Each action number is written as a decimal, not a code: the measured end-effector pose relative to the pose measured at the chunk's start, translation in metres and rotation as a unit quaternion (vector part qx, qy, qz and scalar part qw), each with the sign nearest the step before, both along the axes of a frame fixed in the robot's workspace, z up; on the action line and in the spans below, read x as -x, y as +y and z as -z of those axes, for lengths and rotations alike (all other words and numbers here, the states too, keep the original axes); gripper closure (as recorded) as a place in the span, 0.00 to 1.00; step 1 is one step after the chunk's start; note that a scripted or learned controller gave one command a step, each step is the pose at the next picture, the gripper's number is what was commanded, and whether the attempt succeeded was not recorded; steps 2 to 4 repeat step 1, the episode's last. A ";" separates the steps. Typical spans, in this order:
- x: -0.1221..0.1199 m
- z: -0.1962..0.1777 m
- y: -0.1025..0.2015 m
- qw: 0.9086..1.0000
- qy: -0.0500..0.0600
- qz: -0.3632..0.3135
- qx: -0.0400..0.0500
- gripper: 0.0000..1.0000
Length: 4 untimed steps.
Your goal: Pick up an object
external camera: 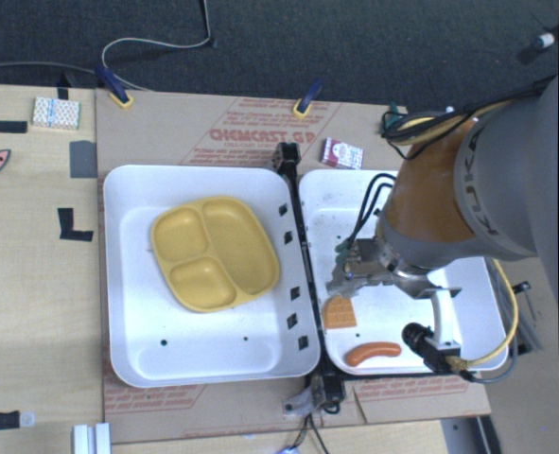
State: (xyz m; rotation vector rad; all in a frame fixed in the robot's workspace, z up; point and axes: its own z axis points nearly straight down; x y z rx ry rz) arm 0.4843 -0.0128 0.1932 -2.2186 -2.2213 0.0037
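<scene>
End effector [347,274] fingertips indistinct

— What sits in the right white bin [468,282]?
— A flat tan square cracker [340,312] beside its left wall, and a small reddish-orange sausage [373,352] lying lengthwise along its near edge.
— And the left white bin [128,253]?
— A yellow three-compartment plastic plate [215,252], flat, toward its far edge.

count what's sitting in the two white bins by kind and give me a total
Yellow divided plate: 1
Tan cracker-like square: 1
Hot dog sausage: 1
Total: 3
</scene>
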 end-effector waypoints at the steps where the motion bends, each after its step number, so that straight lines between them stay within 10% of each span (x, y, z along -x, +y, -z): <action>1: 0.000 0.000 0.000 1.000 0.000 0.000 0.000 0.00; 4: 0.000 0.000 0.000 1.000 0.000 0.000 0.000 0.00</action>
